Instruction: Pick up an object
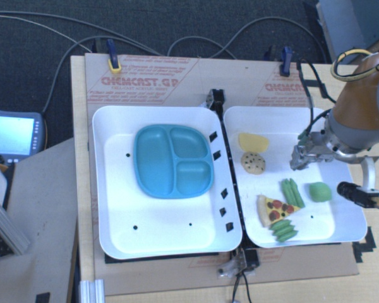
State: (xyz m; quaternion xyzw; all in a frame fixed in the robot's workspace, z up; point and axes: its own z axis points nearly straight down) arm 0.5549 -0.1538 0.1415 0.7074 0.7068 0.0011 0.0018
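The right bin point(348, 223) holds several toy foods: a yellow wedge point(253, 142), a chocolate-chip cookie point(253, 163), a green bean bundle point(292, 192), a round green piece point(319, 192), a pizza slice point(273, 209) and a green pea pod point(283, 230). My gripper point(301, 158) hangs over the upper right part of this bin, right of the cookie and above the beans. Nothing is visibly in it. The grey arm with its orange band point(360, 103) comes in from the right.
The left bin point(114, 188) holds a blue divided plate point(174, 161). A black divider with clips point(221, 169) runs between the bins. Cables point(316, 87) trail along the bench's back right. A black part of the arm point(357, 194) overhangs the right bin's edge.
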